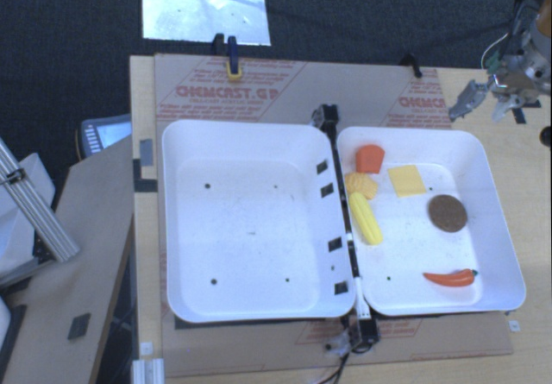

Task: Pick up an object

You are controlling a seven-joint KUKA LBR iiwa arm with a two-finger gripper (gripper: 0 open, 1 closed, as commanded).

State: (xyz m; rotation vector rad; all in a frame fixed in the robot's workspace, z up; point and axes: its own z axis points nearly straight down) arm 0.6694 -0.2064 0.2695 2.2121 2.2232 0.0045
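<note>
Currently: end effector (493, 99) up at the right edge, beyond the right bin (492, 168), above the tabletop (517, 175).
Fingers appear spread, nothing between them, touching nothing. Right bin contents: orange block (370, 158), yellow square (406, 179), brown disc (448, 212), corn cob (365, 217) by the divider, red chili (449, 278) near the front. Left bin (250, 227) alongside.

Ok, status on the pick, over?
Hand up beyond the right bin, holding nothing. Toy foods lie untouched in it: brown disc, red pepper, corn cob. Nothing in the way.
</note>
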